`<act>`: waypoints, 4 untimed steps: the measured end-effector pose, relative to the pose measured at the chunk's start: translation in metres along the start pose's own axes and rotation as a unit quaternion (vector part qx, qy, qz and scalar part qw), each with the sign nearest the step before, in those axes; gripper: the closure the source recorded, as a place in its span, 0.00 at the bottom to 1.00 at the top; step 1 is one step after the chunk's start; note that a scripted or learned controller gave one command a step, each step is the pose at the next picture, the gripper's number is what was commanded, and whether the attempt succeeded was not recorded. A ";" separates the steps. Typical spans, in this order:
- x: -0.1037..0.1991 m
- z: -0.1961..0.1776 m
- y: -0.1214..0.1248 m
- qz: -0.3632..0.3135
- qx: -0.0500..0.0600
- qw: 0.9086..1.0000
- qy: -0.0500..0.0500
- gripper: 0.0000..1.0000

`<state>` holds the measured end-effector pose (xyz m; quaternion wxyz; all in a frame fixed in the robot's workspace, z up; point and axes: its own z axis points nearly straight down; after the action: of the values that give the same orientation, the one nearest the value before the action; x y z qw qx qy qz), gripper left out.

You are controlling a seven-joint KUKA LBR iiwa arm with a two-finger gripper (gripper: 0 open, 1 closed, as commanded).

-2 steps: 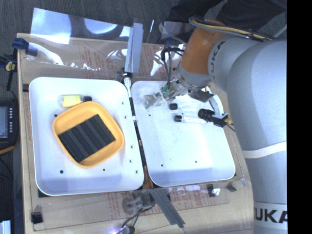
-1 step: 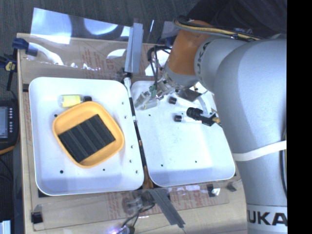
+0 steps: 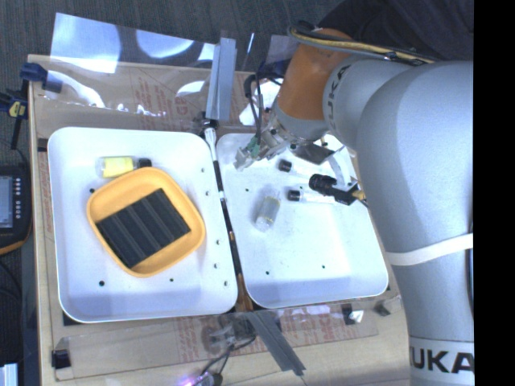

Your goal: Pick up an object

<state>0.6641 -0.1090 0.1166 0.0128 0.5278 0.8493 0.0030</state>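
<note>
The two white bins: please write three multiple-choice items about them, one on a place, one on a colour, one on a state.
1. Where does the orange plastic dish with the dark ribbed insert lie?
A. left white bin
B. right white bin
C. on the bench

2. What colour is the small block behind the dish?
A. blue
B. yellow
C. red

3. How is the small clear cylinder?
A. inside the dish
B. lifted
C. resting on the right bin floor

Answers: 1 A, the dish fills the left bin; 2 B, it looks pale yellow; 3 C, it rests alone on the floor, apart from the end effector.

White letters "UKA" low on the arm [image 3: 438, 215]
</note>
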 end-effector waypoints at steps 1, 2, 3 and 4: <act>-0.035 -0.067 -0.046 -0.066 0.009 0.998 0.009 1.00; -0.035 -0.066 -0.046 -0.066 0.009 0.998 0.010 0.00; -0.042 0.024 -0.029 -0.103 0.010 0.995 0.011 0.00; -0.017 0.024 -0.093 -0.116 0.009 0.993 0.011 0.00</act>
<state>0.5885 -0.1653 0.0917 -0.0014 0.4259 0.9048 -0.0004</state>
